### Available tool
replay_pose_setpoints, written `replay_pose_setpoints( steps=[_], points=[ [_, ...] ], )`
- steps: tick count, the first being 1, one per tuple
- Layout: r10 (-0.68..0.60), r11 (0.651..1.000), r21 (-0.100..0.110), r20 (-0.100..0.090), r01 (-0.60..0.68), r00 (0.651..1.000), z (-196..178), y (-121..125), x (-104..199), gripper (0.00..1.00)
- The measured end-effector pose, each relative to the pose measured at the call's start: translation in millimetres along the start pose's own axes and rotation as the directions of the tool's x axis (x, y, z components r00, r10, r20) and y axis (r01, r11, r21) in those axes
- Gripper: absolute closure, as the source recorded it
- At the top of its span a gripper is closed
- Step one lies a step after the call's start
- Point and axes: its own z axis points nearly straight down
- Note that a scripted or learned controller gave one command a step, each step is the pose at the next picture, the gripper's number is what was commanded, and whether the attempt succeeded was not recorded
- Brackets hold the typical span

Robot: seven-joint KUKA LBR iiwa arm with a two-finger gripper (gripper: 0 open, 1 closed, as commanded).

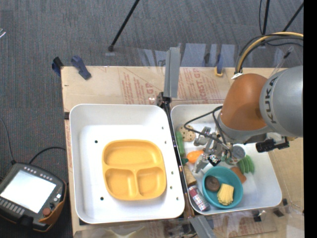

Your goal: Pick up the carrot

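Observation:
The carrot (194,155) shows as a small orange piece near the left wall of the right bin (270,190), partly covered by the gripper. My gripper (204,159) hangs low over it, right beside and above the orange piece, at the end of the grey arm with the orange band (243,104). The metal finger parts crowd together over the clutter, so their spacing is unclear. Nothing is visibly lifted between them.
The left bin (84,128) holds a yellow divided plate (134,169). In the right bin sit a teal bowl (223,186) with corn and a brown item, a green vegetable (247,164), a small can (197,199) and other toy foods.

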Motion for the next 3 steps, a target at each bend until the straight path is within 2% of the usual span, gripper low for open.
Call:
replay_pose_setpoints(
  steps=[1,2,3],
  points=[
    [-0.05,0.999,0.001,-0.003,0.05,0.999,11,4,-21,0.0],
    [-0.003,1.0,0.001,-0.003,0.003,1.0,10,-14,13,0.0],
    [0.276,0.961,0.002,-0.003,-0.276,0.961,11,-11,3,0.0]
  ],
)
